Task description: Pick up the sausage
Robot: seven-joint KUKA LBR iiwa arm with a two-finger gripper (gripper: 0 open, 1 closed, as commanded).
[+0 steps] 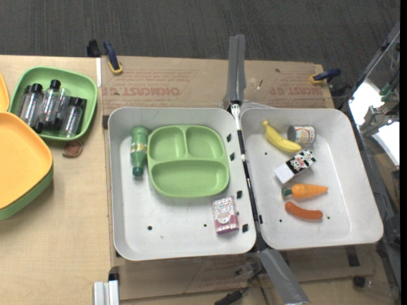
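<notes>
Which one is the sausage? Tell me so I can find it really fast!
Look in the right white bin, down toward its front edge. The sausage lies flat there, just below the carrot and apart from it. Both are orange, but the carrot has a green tip, while the sausage is redder, smooth, slightly curved and rounded at both ends.

Pretty clearly a robotics lab or test bench, not a kitchen. You've got two white bins (121, 221) sitting on cardboard (191, 84) held down with clamps (113, 59), a bare wooden bench (57, 253), grey carpet behind, metal framing on the right, plus toy food like a plastic banana (280, 138) and carrot (308, 191).
</notes>
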